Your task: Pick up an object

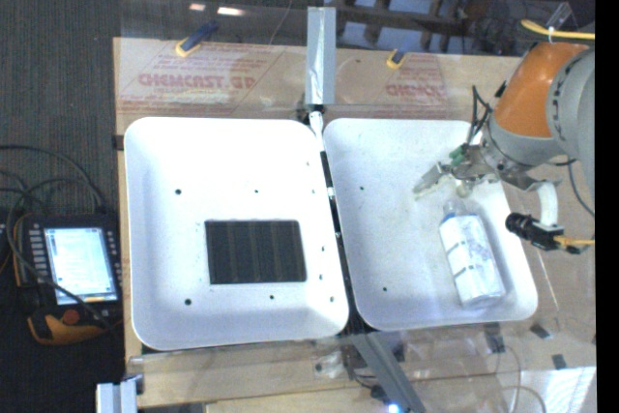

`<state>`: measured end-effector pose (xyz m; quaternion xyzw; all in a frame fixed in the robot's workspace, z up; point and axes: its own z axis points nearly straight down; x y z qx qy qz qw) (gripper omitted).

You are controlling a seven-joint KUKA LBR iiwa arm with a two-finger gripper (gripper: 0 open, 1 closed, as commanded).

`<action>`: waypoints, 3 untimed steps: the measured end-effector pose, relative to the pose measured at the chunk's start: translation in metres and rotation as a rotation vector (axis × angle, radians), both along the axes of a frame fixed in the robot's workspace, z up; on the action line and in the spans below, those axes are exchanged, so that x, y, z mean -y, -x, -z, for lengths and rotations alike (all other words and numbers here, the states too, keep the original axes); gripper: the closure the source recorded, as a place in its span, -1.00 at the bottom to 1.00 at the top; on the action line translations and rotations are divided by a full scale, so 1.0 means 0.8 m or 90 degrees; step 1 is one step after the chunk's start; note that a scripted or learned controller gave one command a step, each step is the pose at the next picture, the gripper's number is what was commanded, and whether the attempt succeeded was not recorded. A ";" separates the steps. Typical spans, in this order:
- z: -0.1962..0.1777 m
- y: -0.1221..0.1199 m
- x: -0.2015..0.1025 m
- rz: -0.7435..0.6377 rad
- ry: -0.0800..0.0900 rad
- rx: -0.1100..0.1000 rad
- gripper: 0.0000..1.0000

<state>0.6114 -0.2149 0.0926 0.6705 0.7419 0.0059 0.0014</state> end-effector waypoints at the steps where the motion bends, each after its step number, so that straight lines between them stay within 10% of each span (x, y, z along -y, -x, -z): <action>1: -0.013 -0.002 0.001 -0.002 0.005 0.004 1.00; 2: -0.013 -0.002 0.001 -0.002 0.005 0.004 -1.00; 3: 0.000 0.064 -0.011 -0.087 0.010 0.005 -1.00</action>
